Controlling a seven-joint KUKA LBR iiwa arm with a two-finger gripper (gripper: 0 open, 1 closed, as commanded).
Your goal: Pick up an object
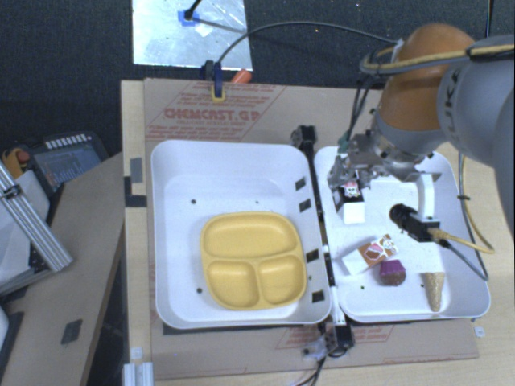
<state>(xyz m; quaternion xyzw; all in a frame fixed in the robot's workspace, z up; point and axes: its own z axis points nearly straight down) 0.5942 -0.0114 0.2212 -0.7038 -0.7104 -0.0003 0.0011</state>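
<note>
Bench top: brown printed board [213, 112] under two shallow white bins, on dark carpet.

Gripper [350, 185] sits low in the upper-left part of the right bin [476, 300], close to the divider between the bins. The grey arm [475, 111] with its orange band [422, 75] comes in from the right. Whether the gripper is apart or closed cannot be told from this angle, as the wrist hardware hides it. Nothing is visibly held.

Nearest object: white block [352, 212], just below the gripper tip in the view and very close to it; contact cannot be told.

Further out in the same bin, towards the near edge:
- orange-and-white piece [376, 252], beside a flat white scrap [354, 262], near the bin's middle and apart from the gripper.
- dark purple lump [393, 273], just beside the orange-and-white piece on its near side.
- beige cone [434, 289], lying near the bin's near-right corner, well apart from the gripper.

Left bin [173, 215]: a yellow divided plate [253, 260] lies flat in the near half, well apart from the gripper.

Beyond the bins: a shiny foil sheet [189, 22] lies on the carpet at the top. A grey keypad device [68, 163] and an aluminium rail [32, 223] are at the far left.
</note>
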